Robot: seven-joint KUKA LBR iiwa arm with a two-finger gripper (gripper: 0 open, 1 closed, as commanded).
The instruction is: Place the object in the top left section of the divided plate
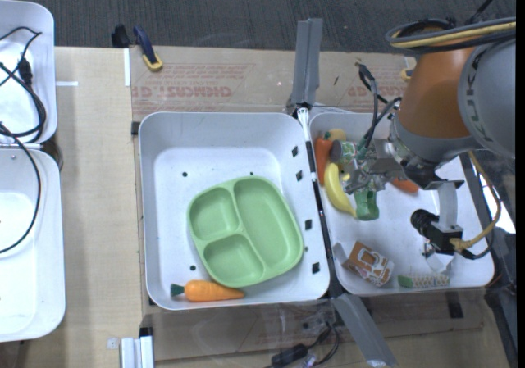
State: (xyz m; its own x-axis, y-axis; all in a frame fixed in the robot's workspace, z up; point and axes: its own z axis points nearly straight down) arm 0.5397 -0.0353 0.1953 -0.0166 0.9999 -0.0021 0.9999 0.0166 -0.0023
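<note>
Two white bins: left point(156, 194) holds divided plate point(244, 231), carrot point(212, 291).

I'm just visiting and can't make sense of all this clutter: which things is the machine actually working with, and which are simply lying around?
Part of the job:
- green divided plate in the left bin
- gripper, over the right bin
- green object just under it, probably the pick

Lying about:
- carrot beside the plate
- banana
- small carton

The left bin point(156, 194) lies mostly open around the green divided plate point(244, 231); a carrot point(213, 291) sits at its lower edge. The right bin point(467, 272) looks crowded: banana point(335, 188), green bottle point(367, 204), carton point(367, 264).
</note>
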